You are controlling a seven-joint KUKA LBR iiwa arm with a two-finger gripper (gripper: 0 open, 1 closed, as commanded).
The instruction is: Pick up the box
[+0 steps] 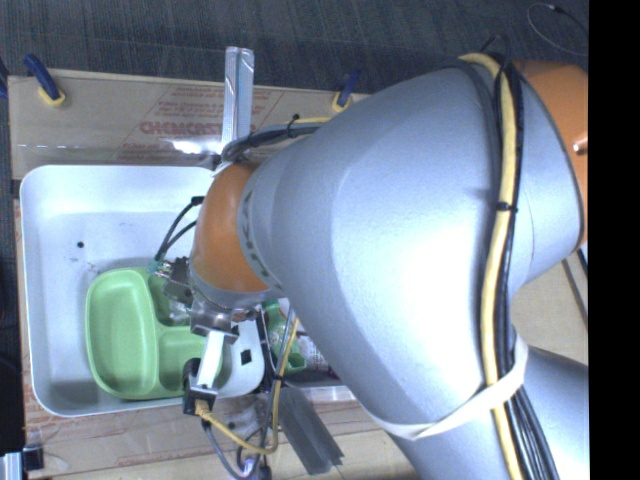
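Arm [400, 258] reaches low into the white bin [50, 218] beside a green container [125, 333], presumably seeking the box; claw state cannot be told.

Even, bright light; soft focus, glare on the white bin [45, 193]

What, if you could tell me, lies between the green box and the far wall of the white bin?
In the camera view, bare white bin floor lies between the green box and the far wall, apart from a small dark speck.
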